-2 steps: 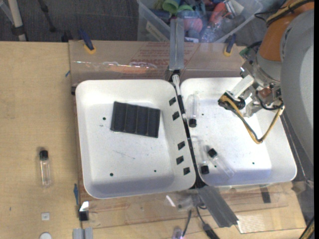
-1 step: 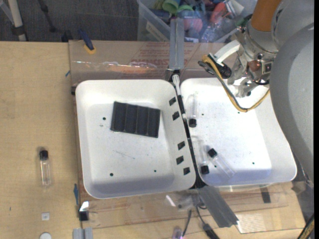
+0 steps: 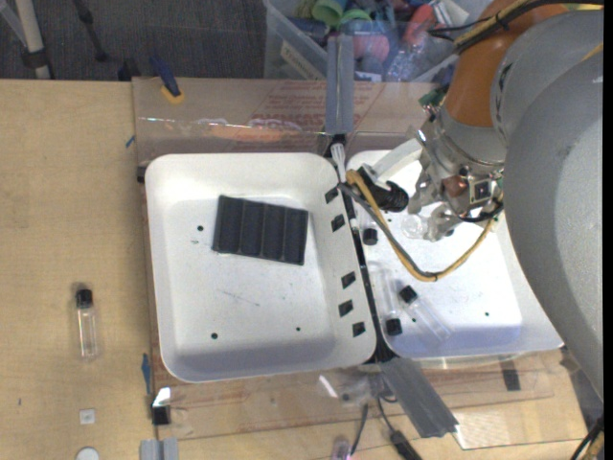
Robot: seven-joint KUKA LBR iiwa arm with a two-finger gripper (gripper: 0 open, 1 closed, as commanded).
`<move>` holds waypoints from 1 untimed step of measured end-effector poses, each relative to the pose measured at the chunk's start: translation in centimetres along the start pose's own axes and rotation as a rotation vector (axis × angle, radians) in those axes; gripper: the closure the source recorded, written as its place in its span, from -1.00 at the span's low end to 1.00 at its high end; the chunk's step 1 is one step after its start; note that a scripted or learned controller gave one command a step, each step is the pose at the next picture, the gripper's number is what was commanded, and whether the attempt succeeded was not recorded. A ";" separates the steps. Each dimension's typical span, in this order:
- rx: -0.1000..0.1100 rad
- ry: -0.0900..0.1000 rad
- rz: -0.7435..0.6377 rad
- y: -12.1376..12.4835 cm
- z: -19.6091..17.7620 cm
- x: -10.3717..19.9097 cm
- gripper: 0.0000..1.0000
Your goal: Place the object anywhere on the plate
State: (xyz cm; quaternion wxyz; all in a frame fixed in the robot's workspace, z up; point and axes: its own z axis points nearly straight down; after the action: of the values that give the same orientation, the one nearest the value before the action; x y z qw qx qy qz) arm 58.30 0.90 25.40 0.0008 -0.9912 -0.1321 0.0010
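Bench seen from above at a slant, read from left to right.

Far left, on the bare wooden bench top: a small clear vial with a dark cap, lying well apart from the bins.

Left bin: a shallow white tray holding one dark ribbed rectangular slab, set slightly askew in the upper half. Presumably this serves as the plate; it lies flat and nothing rests on it.

Centre: a seam where the two bin rims meet, marked by small black tabs, with a grey upright post behind it.

Right bin: near the seam, low in the bin, a faint clear object with a small dark cap, probably the task's thing, though its outline is hard to read against the white floor. If it is a thin clear plastic tube, it should be light, stiff, smooth and prone to roll or slip; a hold across its middle, square to its long axis, looks safest.

Upper right: the gripper hangs low over the right bin's upper half, below the arm's orange band, with a yellow cable looping beneath it. Something pale and glassy sits at its tip, but whether the claw is spread, closed or holding anything cannot be told.

Behind: a clear crate of coloured items.
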 end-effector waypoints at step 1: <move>-0.002 0.002 0.067 -9.3 -1.4 1.3 1.00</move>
State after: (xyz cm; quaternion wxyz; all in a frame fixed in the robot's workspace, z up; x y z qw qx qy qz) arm 57.15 10.25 26.81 0.0001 -0.9951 -0.0989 -0.0001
